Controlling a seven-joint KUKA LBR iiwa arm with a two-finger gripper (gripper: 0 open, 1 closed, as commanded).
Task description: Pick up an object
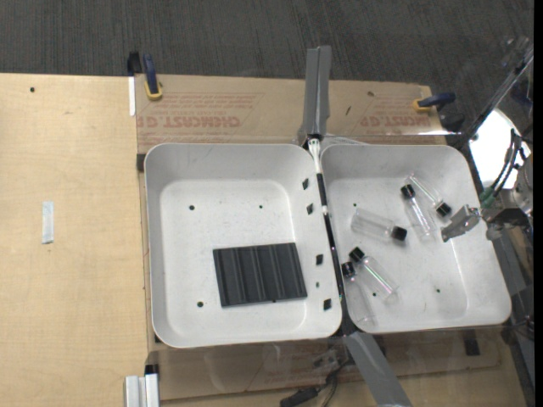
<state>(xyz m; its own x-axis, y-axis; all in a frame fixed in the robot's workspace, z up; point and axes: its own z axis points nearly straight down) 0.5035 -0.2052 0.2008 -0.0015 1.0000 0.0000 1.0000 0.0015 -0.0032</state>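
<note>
While end effector (462,224) sits right, grip state unclear, nearest vial (438,205) apparently just left.

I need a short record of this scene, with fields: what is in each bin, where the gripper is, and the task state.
left bin: one dark ribbed rectangular pad, lying flat
right bin: several clear vials with black caps; one near the middle, one toward the divider
gripper: over the right bin's right side, near the vials
task state: nothing visibly held
</note>
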